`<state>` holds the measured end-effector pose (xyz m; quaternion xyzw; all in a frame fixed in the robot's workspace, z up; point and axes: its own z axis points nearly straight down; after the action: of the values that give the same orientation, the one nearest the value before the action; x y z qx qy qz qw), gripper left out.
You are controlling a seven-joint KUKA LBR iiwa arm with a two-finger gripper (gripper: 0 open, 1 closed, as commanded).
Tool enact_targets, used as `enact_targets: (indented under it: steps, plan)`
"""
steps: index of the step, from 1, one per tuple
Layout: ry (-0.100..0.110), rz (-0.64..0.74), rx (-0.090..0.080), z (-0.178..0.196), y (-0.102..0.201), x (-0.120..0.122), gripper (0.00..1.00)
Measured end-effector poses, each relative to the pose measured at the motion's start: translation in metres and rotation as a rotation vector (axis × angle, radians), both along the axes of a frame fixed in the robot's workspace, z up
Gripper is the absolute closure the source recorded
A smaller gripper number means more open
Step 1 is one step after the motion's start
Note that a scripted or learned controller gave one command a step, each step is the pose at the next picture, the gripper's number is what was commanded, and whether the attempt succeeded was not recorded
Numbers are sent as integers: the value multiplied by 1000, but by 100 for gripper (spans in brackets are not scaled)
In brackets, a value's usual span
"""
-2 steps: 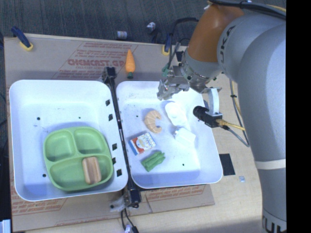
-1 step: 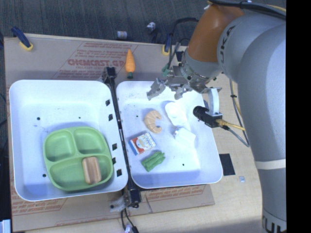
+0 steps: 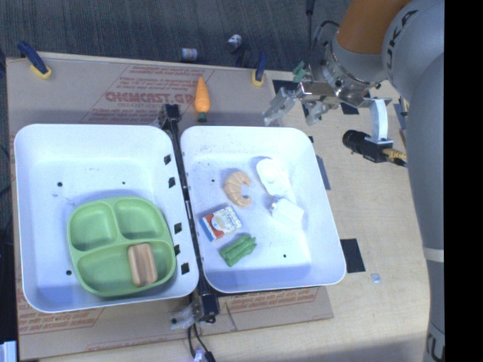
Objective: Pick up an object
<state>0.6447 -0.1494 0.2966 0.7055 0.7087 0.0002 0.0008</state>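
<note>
Cardboard-topped bench carrying two bins | left bin (image 3: 38, 157) holding green tray (image 3: 117, 243) | right bin (image 3: 321, 225) holding croissant (image 3: 240, 188) | we are hovering gripper (image 3: 296, 105) above-right of it, fingers spread, grasping nothing.

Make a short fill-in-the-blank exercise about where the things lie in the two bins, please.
1. The green divided plate lies in the ___ bin.
2. The hot dog rests on the ___.
3. The croissant lies in the ___ bin.
4. The gripper is above the right bin's ___ edge.

Missing words: left; plate; right; far
</note>
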Motion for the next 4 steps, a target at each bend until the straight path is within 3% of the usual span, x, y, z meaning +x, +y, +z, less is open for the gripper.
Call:
enact_targets:
  steps: [1, 2, 3, 4]
  plan:
    - [4, 3, 1, -205, 9, 12, 0]
    - [5, 6, 2, -194, 9, 12, 100]
    - [0, 2, 3, -103, 88, 8, 100]
    - [4, 1, 0, -95, 53, -67, 100]
